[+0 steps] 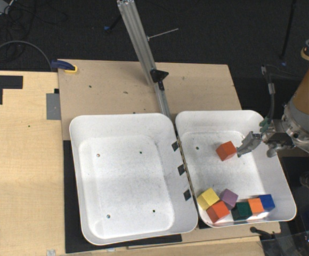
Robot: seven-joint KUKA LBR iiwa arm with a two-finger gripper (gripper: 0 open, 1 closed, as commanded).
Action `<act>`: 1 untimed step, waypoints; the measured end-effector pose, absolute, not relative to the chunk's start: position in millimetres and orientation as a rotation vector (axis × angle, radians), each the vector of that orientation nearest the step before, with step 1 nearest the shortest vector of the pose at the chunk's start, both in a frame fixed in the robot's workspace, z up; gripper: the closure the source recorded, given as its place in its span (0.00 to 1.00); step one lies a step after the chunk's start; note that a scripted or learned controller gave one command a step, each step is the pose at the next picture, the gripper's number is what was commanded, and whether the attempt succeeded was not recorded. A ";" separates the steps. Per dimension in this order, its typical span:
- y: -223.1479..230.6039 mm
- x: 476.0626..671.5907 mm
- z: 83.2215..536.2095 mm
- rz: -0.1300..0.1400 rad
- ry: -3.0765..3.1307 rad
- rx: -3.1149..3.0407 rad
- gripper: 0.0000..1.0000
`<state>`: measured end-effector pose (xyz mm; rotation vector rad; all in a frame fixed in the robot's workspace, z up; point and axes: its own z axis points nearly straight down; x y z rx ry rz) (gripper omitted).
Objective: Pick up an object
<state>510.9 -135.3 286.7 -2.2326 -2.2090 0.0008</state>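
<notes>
An orange-red cube point(226, 151) lies in the middle of the right bin point(213, 120). My gripper point(259, 148) hangs low over the bin's right side, just right of the cube. It stands open, with nothing between its fingers. Its left finger point(245, 145) slants down toward the cube, and the tip is at or touching the cube's right face. The cube sits outside the gap between the fingers. Several more blocks cluster at the bin's front edge: yellow point(208, 197), purple point(229, 197), red point(217, 211), green point(242, 210), orange point(256, 205) and blue point(267, 201).
The left bin point(122, 175) lies beside the right one, with black clips point(180, 169) along the shared rim. A slanted aluminium rail point(141, 44) rises behind the bins. The wooden bench top point(16, 159) stretches to the left.
</notes>
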 end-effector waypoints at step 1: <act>-135.4 510.9 286.7 0.001 -2.207 -2.235 0.00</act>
